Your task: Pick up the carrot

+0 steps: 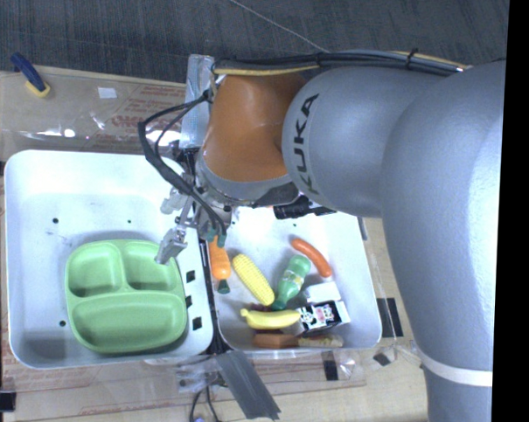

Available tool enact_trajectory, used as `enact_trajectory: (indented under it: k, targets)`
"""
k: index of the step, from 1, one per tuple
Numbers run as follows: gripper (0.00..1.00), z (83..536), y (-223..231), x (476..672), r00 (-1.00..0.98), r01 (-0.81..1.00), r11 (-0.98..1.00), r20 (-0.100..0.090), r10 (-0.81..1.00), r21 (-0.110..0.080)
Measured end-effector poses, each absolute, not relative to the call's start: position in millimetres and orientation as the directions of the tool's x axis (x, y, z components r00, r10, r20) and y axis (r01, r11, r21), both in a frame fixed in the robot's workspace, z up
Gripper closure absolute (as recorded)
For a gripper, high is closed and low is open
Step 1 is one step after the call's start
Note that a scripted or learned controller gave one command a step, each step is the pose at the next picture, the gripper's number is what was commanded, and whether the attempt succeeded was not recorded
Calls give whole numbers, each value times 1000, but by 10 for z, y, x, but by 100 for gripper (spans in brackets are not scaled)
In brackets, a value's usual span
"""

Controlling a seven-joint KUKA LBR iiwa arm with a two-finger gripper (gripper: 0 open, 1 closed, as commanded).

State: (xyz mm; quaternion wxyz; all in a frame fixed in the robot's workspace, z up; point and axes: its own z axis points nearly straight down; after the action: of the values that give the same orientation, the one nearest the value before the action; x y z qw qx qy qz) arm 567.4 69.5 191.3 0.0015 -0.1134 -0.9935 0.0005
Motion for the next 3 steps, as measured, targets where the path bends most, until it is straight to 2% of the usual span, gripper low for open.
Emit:
enact_trajectory:
  k: [1, 2, 3]
  targets:
    - [0, 947, 1122, 5259, -999, -43, 999, -10, -43, -2]
    - [100, 1067, 1098, 5257, -999, -45, 999, 0, -45, -7]
    - [100, 1757, 1938, 5540, -970, 244, 970, -3, 244, 2]
